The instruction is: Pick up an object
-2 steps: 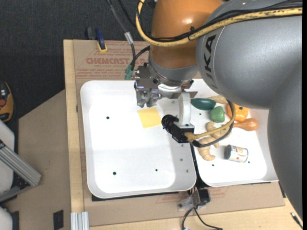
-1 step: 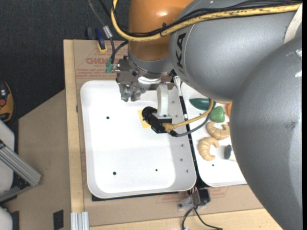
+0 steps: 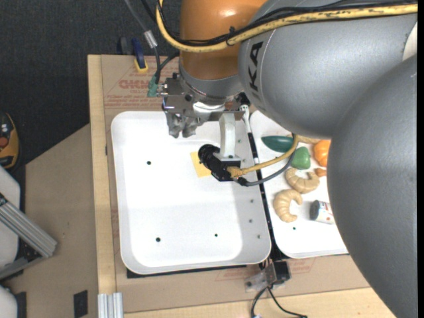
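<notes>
Grey arm (image 3: 344, 111) bulk sits closest to your camera, covering the upper right, with the orange band (image 3: 222, 25) above the wrist. Beneath it, the gripper (image 3: 182, 126) hangs over the far edge of the left bin (image 3: 179, 237); you cannot tell how its fingers stand. Just toward the camera and right of the gripper, a small flat yellow object (image 3: 199, 164) lies on the bin floor, partly hidden by a black fitting (image 3: 215, 163); its long axis is not readable. Nearer the camera from the gripper, you have bare white floor out to the rim. Right of the gripper, the right bin (image 3: 305, 240) holds a green piece (image 3: 301, 156), an orange piece (image 3: 321, 152), tan curved pieces (image 3: 288, 204) and a small tube (image 3: 321, 211). Both bins rest on a cardboard-brown bench (image 3: 103, 177).
</notes>
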Robot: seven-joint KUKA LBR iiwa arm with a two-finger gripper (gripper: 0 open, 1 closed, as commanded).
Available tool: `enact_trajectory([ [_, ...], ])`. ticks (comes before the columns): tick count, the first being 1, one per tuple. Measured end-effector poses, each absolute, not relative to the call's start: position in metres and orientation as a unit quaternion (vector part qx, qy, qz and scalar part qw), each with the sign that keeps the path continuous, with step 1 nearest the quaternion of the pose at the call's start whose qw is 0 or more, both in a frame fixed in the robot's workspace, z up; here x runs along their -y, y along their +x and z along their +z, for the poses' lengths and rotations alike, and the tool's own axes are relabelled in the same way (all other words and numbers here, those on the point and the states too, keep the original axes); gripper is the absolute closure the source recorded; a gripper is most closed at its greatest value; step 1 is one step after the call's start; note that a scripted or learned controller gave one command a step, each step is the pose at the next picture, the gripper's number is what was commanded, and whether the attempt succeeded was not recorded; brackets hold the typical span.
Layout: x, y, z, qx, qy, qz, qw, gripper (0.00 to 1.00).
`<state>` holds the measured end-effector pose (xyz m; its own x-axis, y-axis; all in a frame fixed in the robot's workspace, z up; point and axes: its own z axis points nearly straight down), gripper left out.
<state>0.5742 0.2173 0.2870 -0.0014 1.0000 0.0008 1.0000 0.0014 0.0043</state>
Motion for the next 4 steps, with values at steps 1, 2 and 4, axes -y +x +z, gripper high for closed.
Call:
enact_trajectory([
  [1,-0.21,0.471,0.118,-0.707,0.707,-0.0099,-0.006,1.0],
  [2,-0.226,0.48,0.189,-0.708,0.706,0.003,0.001,1.0],
  [4,-0.225,0.481,0.338,-0.708,0.706,0.0084,0.003,1.0],
])
